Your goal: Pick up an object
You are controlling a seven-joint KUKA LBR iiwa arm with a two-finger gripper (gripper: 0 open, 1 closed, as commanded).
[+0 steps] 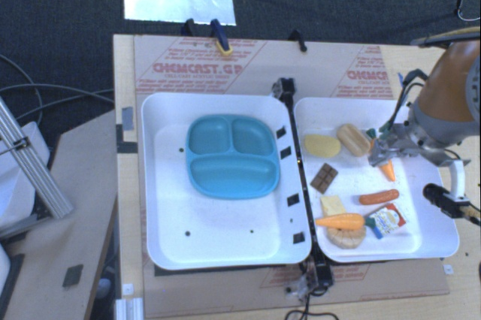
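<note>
Blue plate [231,174], white bins [169,236]

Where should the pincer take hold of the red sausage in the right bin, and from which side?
Probably at the middle of the red sausage, coming straight down from above. It lies flat, running left to right with bare floor of the right white bin on both long sides, so fingers closing across its narrow width would fit.

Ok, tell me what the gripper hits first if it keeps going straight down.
Probably the small orange carrot piece just under the gripper in the right bin; height above it is unclear.
</note>
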